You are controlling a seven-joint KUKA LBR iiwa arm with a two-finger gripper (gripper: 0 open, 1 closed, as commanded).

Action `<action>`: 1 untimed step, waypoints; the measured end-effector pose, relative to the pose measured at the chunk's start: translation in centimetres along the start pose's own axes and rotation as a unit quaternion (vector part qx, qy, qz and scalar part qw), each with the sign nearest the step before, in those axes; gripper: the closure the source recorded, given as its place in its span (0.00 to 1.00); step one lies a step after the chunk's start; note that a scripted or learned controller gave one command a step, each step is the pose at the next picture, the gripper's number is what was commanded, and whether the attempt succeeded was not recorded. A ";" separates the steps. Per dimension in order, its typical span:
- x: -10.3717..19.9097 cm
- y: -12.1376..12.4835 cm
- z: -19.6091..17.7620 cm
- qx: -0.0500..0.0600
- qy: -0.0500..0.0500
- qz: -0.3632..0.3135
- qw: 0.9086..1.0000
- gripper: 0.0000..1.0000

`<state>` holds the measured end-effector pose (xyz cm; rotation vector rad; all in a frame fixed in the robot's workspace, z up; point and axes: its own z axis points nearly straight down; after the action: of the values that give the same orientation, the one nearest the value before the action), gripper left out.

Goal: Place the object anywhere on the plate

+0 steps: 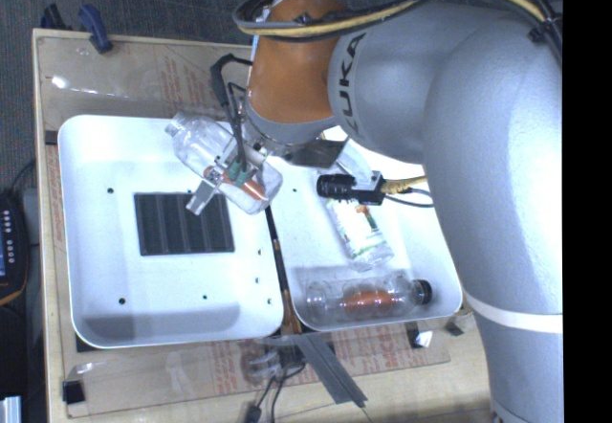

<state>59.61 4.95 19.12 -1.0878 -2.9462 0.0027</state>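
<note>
From the camera above, my gripper point(228, 174) hangs over the right side of the left bin point(86, 220), and a clear plastic bottle point(215, 151) sits between its fingers, long side running from far-left to near-right. The dark plate point(182, 223) lies flat just below and to the left of the bottle, so I judge a short drop that way is all I need. I count one plate, two bins, and three clear bottles: one held, and two bottles point(361, 230) in the right bin point(440, 289).

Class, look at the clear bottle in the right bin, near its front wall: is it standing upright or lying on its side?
Lying on its side. The clear bottle stretches lengthwise along the right bin's front wall, dark cap end pointing right.
</note>
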 end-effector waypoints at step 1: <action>-4.5 -2.0 0.0 0.000 0.000 0.010 1.000 0.00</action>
<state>61.77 0.50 19.14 -1.1185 -2.9346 0.0029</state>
